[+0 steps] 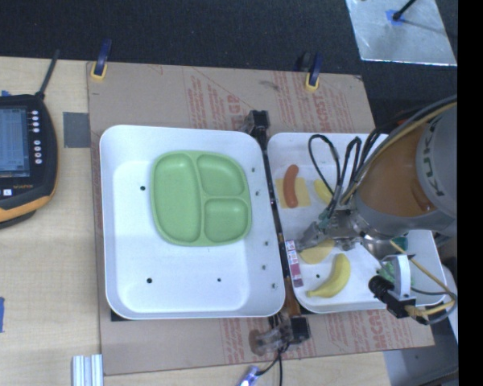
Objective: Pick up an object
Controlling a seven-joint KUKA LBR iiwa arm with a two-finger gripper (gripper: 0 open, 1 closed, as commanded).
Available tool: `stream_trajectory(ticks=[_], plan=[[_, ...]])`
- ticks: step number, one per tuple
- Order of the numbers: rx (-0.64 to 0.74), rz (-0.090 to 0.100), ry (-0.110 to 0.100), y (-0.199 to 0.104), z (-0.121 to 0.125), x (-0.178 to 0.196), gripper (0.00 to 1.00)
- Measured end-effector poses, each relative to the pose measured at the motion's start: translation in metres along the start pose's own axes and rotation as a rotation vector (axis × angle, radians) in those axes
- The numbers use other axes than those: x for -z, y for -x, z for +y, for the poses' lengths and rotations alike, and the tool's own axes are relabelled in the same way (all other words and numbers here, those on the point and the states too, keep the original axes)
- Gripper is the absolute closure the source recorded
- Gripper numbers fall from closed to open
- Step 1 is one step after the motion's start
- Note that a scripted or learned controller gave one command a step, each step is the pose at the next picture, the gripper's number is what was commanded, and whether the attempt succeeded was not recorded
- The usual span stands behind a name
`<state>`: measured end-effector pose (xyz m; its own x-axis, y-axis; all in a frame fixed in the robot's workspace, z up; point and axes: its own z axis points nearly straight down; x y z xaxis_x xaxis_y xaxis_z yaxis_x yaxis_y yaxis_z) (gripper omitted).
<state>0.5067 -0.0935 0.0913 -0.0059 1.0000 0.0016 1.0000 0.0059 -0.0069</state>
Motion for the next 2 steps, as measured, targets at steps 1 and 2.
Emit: stream_trajectory(ticks=[1,2], plan=[[0.003,-0.002,-0.002,0.001,0.0,0.01,1.0],[-0.004,-0.003,0.005,0.069,0.024,0.087,1.0]])
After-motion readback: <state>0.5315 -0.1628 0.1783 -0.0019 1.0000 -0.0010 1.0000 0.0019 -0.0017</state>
